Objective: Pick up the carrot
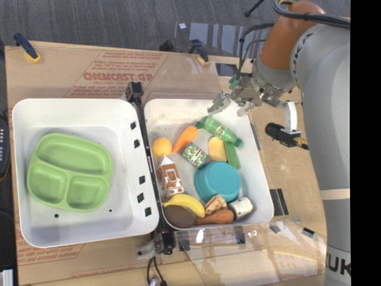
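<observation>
Approach step judged in hand. End effector (229, 102) is seen released, nothing between its fingers, above the far rim of the right bin (262, 183). Carrot (186, 137) lies inside, beside the orange ball (161, 146). Next: descent leftward, fingers astride the carrot.

Both bins (83, 231) look like smooth white plastic with a slight sheen. Green tray (68, 171): matt moulded plastic. Carrot (186, 138): smooth orange plastic, faintly glossy. Teal bowl (218, 182): smooth plastic, soft shine. Banana (186, 204): glossy yellow plastic. Surface (113, 70): brown paper-faced sheet, matt, printed in red. Arm (321, 70): smooth grey shell, satin orange band. Floor (119, 11): dark ribbed carpet.
</observation>
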### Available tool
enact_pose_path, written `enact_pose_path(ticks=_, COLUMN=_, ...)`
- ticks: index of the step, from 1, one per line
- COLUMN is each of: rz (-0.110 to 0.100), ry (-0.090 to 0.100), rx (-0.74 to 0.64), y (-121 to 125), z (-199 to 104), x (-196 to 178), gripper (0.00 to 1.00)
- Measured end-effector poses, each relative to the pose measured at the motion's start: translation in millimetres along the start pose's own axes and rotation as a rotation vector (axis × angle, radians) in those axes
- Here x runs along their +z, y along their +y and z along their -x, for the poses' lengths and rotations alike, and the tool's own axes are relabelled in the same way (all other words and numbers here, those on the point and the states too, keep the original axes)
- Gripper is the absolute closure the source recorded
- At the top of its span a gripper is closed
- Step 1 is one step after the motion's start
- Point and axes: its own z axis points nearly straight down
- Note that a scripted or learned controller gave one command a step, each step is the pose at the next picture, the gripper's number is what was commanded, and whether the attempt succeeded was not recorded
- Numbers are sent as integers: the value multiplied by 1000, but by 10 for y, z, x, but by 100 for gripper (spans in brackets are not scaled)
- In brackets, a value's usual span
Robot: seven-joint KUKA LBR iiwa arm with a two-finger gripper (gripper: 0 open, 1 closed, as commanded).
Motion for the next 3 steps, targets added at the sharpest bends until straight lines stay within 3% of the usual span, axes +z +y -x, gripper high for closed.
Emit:
enact_pose_path(ticks=1, rz=26, ry=-5, rx=29, y=50, z=-243, x=858, gripper=0)
enact_pose_path(ticks=2, rz=-1, ry=2, rx=24, y=-320, z=-1000, x=1106, gripper=0)
enact_pose_path(ticks=3, rz=-7, ry=-2, rx=19, y=-321, z=-975, x=1002, gripper=100)
